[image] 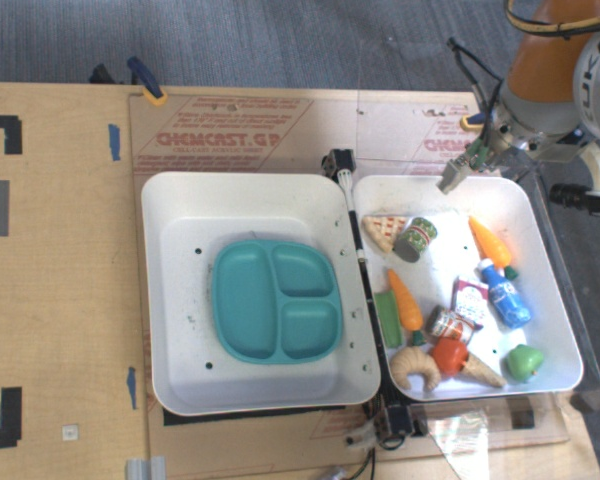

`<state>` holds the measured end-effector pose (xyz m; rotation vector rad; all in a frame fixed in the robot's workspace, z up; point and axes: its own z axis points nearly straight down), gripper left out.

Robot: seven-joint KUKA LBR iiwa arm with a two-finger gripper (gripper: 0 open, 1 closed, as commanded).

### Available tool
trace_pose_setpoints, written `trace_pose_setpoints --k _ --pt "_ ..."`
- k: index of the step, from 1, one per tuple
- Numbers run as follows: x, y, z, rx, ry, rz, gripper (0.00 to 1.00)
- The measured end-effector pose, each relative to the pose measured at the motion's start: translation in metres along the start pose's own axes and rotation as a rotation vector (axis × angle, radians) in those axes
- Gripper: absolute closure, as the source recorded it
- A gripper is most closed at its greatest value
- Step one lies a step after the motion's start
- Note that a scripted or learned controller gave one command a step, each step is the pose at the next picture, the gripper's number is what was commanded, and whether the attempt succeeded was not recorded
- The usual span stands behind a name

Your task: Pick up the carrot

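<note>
Carrot (404, 302) lies in right bin (552, 268) among croissant (417, 366), can (416, 238), bottle (504, 296). Left bin (170, 268) holds teal tray (276, 300). Your gripper (454, 175) at upper right: grip state unclear.

A teal divided tray (277, 301) lay in the middle of the left bin (170, 218). In the right bin (560, 318), taken from the tin can (416, 238) near its far left, a waffle wedge (383, 232) sat just left of it — touching. Well below the can lay a green stick (387, 318), a croissant (416, 368) and a red piece (448, 354) — closely bunched. To the can's lower right sat a blue bottle (505, 298); a green fruit (524, 362) lay in the near right corner.
</note>
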<state>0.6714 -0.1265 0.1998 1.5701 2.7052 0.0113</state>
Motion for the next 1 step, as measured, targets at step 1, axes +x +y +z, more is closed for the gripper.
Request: trace_pose_setpoints --k 1 --pt "-0.0362 -0.1078 0.1038 0.014 0.007 -0.145 1.0"
